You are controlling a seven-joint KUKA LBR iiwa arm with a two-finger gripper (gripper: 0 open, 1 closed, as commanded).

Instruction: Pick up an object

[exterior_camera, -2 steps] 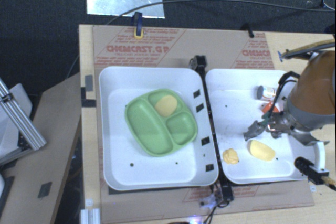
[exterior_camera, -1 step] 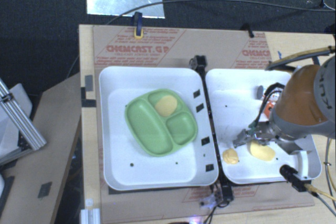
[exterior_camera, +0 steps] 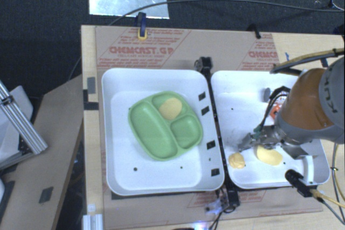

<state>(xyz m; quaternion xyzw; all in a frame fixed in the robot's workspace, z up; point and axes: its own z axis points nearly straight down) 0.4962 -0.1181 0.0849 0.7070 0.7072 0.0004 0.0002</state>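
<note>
Surface (exterior_camera: 178,43) was a brown board with red print, carrying two white bins side by side. Left bin (exterior_camera: 116,132) sat at the 9 o'clock side, right bin (exterior_camera: 237,89) at the 3 o'clock side, their inner edges touching along a dark clamp strip. Arm (exterior_camera: 315,102) came in from 3 o'clock, grey with an orange band, and covered the 3 o'clock half of the right bin. Green divided plate (exterior_camera: 156,132) lay flat in the middle of the left bin, tilted off square. A yellow food piece (exterior_camera: 171,109) sat in the plate's compartment at its 1 o'clock end. In the right bin, a pale yellow object (exterior_camera: 269,157) lay near the 6 o'clock wall, right under the wrist. A smaller yellow-orange object (exterior_camera: 236,160) lay just beside it at its 9 o'clock, apart from it. Pincer (exterior_camera: 254,140) was low in the right bin, just at 12 o'clock of both yellow objects; cannot tell its state, the wrist blocked it. A small orange-red bit (exterior_camera: 275,109) showed near the arm's 9 o'clock edge, too small to identify.
</note>
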